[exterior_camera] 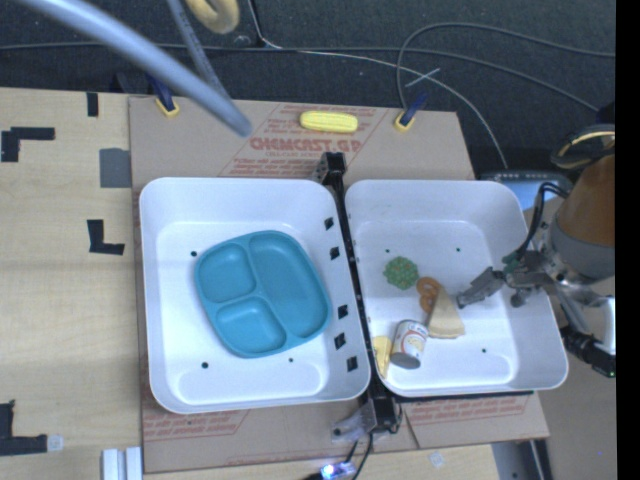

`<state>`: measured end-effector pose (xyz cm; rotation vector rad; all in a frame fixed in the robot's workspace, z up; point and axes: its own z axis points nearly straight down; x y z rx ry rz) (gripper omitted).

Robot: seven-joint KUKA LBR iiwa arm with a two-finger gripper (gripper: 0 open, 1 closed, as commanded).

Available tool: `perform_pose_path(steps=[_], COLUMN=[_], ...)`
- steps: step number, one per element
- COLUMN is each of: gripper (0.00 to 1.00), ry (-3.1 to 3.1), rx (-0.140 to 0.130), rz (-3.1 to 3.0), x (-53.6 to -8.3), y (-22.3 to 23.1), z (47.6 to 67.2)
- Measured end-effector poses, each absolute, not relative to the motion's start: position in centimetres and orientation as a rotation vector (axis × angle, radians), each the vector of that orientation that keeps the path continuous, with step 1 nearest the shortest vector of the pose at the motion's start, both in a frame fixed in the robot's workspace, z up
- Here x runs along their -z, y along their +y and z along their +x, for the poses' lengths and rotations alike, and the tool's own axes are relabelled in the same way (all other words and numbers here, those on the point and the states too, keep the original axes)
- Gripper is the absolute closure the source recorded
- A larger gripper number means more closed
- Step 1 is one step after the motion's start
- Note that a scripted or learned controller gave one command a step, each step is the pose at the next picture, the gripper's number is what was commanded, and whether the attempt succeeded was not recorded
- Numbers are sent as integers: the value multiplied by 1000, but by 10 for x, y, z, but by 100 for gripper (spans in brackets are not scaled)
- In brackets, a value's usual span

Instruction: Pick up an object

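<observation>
End effector (480, 290) low over the right bin's (500, 368) right half, fingers apart, gripping nothing. Just beside its tip: tan wedge (446, 321), small can (407, 343), green lump (401, 272). Blue 3-compartment tray (262, 292) in left bin (170, 368).

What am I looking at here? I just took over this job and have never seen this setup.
One fixed camera looks down at a slant on a bench with two shallow white bins. The left bin holds a blue divided plate. The right bin holds a green lump, a small can on its side and a pale wedge. A yellow corn toy lies on the cardboard behind them. The arm, grey and orange, reaches in from the right; its gripper hovers over the right bin, beside the wedge, with nothing visibly held.
</observation>
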<state>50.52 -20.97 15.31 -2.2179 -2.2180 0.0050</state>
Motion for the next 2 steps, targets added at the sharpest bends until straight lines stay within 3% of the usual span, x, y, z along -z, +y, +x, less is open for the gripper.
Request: perform_pose_path(steps=[1,2], gripper=[0,100], ry=[-2219,-2221], rx=[-3,2], rz=[-2219,-2216], x=[-107,-121], y=[-205,-204], z=[498,500])
